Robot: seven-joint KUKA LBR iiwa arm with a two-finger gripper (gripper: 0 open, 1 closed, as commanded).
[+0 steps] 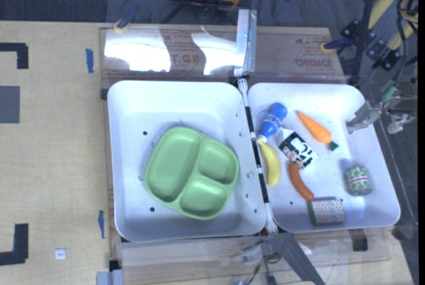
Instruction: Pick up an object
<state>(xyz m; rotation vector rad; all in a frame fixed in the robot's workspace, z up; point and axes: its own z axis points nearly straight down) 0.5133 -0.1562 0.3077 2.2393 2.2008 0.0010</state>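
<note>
Your surface (53,144) carries two white bins side by side. Left bin (126,104) holds green divided plate (191,172). Right bin (372,210) holds carrot (313,127), banana (269,161), blue bottle (272,119), black-white item (297,149), orange sausage (300,183), green can (358,179), patterned cylinder (326,210). Your hand (364,119) sits at right bin's upper right rim; finger state impossible to judge.

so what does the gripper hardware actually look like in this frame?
At the right bin's upper right edge, the gripper is a pale grey metallic piece with angular, blocky parts. Behind it sits darker hardware with green and white bits and a bundle of thin cables. A yellow bar runs diagonally above. No markings are legible; details are too small and blurred.
</note>
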